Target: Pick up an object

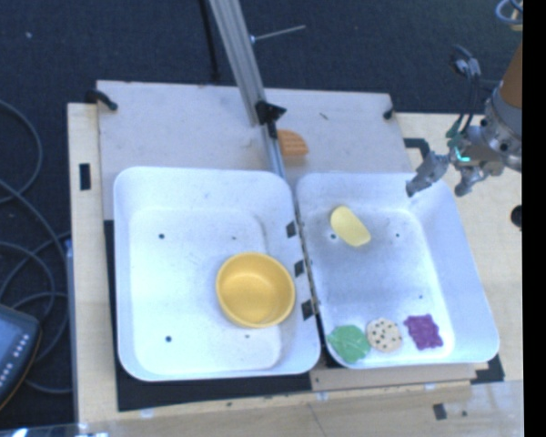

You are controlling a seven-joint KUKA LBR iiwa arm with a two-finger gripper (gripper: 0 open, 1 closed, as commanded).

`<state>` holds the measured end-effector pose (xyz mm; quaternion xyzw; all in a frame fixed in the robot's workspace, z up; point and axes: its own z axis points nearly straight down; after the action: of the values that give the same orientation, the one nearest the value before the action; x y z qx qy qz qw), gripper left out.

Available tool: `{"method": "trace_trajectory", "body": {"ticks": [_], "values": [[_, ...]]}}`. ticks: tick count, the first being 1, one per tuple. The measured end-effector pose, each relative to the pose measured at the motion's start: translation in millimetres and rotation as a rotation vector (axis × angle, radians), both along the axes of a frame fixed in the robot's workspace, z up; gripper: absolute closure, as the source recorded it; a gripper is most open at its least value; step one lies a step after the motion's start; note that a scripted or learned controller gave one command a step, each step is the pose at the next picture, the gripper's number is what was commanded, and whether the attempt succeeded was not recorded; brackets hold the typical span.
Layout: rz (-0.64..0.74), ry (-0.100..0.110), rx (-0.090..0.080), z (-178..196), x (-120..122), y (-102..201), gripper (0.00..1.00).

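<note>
Gripper (441, 173) sits over the upper right corner of the right bin (464, 271), at the rim, with the wrist coming in from the right edge of the camera view. Two fingers are visible, one pointing down-left toward the bin, the other nearer the wrist. They stand spread, with a clear gap and nothing between them.

Candidate objects in the right bin:
- yellow piece (349, 226), upper left part of the bin floor, lying alone
- green piece (348, 342), cookie (383, 334) and purple piece (424, 330), in a row along the near wall, close together

The left bin (146, 244) bears a yellow bowl (255, 288), well apart from the arm, across the divider.

Key relation: the yellow piece is the nearest thing to the gripper. It lies to the left of the fingers and a little toward the near side of the bin. Its outline is a rounded oblong, its long axis running from upper left to lower right in the view. Neither end looks distinct enough to name a pointing direction.

Judgement: nothing is picked yet. The next move calls for a travel leftward and down, with the fingers set across the short width of the piece.

An orange object (292, 145) rests on the bench behind the bins, beside the metal post (241, 53).
</note>
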<state>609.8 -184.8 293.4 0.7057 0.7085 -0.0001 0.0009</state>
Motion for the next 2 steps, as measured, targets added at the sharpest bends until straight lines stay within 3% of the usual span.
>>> {"method": "trace_trajectory", "body": {"ticks": [2], "values": [[-0.005,0.007,0.0,-105.7,-8.1,-7.3,0.0]]}}
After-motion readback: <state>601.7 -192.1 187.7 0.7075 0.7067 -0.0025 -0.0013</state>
